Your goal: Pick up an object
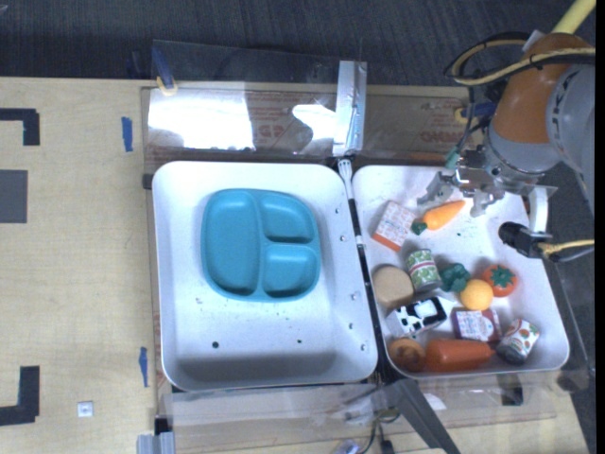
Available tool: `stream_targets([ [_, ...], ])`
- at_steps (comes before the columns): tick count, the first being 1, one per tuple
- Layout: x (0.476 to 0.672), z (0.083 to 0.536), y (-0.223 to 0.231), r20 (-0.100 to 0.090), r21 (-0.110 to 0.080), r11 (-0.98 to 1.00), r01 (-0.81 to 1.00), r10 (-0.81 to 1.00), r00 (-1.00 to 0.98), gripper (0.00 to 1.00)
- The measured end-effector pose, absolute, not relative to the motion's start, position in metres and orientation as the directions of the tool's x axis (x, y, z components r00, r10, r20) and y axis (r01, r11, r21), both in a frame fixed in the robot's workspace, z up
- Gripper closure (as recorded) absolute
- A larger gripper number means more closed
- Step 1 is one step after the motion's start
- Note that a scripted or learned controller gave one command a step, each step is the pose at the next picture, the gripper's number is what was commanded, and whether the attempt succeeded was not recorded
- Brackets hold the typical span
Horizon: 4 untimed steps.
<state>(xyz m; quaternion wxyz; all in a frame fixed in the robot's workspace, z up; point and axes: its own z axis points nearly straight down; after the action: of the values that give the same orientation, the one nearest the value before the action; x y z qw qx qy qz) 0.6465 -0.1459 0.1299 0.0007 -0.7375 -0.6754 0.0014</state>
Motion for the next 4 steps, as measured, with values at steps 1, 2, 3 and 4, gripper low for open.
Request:
stream_targets([
  [1, 0.646, 0.087, -0.189, 0.0, 0.002, -0.073, 0.997, 0.997, 0.073, 0.0],
  [2, 0.648, 0.098, -0.189, -0.002, 0.005, -0.071, 0.997, 0.997, 0.071, 1.0],
  [3, 0.612, 0.194, -0.153, 0.001, 0.009, -0.228, 0.974, 0.974, 0.228, 1.0],
  [4, 0.608, 0.087, -0.171, 0.0, 0.006, -0.17, 0.985, 0.985, 0.17, 1.0],
])
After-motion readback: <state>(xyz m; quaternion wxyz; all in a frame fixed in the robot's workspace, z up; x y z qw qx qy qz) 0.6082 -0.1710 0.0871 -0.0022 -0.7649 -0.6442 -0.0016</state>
